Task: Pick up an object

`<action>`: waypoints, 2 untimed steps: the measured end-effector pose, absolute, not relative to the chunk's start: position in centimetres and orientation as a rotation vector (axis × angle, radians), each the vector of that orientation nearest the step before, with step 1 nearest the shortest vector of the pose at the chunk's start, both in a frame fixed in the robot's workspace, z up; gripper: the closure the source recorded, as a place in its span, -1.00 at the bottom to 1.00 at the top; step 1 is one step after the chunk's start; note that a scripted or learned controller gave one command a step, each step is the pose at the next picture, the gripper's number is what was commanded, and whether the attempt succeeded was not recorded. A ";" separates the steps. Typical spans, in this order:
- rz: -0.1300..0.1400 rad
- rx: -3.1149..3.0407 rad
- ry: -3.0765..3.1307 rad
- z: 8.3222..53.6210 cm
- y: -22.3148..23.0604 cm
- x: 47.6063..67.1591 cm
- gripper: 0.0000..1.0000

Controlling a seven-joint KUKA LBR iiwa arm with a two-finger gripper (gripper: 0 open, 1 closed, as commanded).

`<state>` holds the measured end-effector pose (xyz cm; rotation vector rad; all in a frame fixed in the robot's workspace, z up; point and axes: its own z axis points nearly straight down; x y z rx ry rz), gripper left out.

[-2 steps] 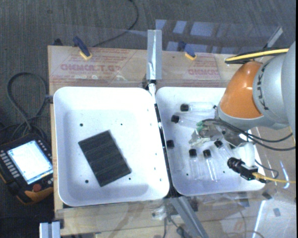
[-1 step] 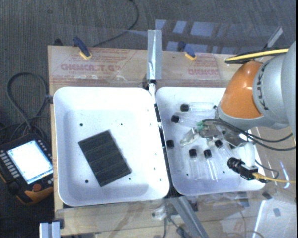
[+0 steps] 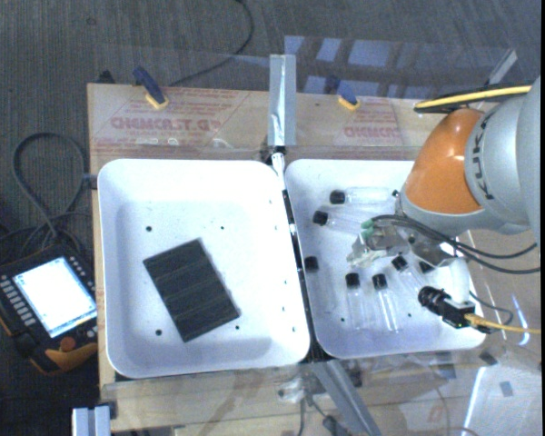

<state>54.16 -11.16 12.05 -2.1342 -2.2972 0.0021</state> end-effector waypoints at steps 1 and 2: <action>0.002 -2.134 -2.297 12.0 -11.2 54.2 -1.00; 0.003 -2.133 -2.296 12.9 -11.1 54.2 1.00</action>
